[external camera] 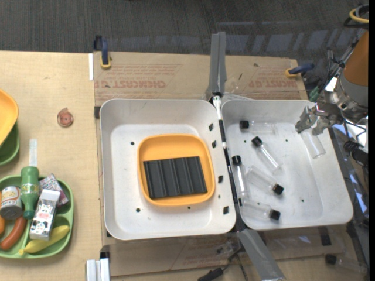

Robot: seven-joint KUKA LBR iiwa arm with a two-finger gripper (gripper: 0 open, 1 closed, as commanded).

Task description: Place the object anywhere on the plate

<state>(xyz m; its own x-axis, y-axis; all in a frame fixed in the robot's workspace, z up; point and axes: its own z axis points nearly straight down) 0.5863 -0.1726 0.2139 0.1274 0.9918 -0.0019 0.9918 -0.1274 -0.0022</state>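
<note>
An orange plate (150, 151) sits in the left bin (117, 157), and a black ribbed rectangular piece (176, 177) lies flat on it. In the right bin (328, 209) lie several clear vials with black caps, such as one at mid-bin (265, 151), one by the divider (237, 171) and one near the front (262, 211). My gripper (312, 123) hangs over the right bin's far right corner. A clear vial (316, 147) shows just below it; whether it is held or lies on the bin floor is unclear.
On the wooden table to the left stand a green plate of toy food (61, 230), an orange bowl (6, 119) and a small pink object (65, 117). Clamps (103, 54) hold the cardboard behind the bins. Cables and arm parts crowd the right edge.
</note>
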